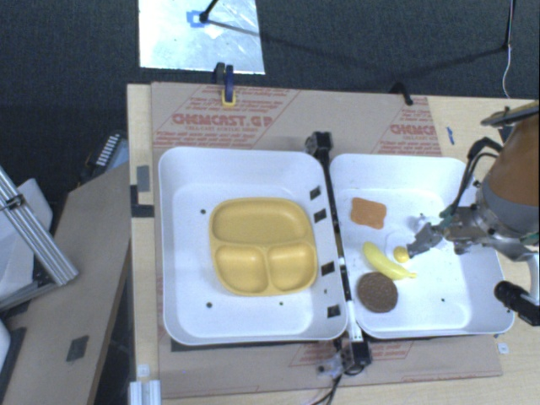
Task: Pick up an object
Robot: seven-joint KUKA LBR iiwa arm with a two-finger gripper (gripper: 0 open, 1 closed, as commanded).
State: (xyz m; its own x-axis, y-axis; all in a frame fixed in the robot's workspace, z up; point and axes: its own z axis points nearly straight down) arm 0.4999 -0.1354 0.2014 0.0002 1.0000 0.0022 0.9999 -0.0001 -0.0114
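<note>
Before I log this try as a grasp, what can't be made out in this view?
- Claw: too small and blurred to judge its grip.
- Small yellow piece at the claw tip: blurred, contact unclear.
- Arm: cut off by the right edge.
- Banana: its far end merges with that piece.

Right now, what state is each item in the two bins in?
Yellow tray: flat in left bin, compartments bare.
Banana: lying in right bin, unheld.
Orange piece: lying flat, untouched.
Brown disc: lying flat, untouched.
Gripper: low, beside the banana.
</note>
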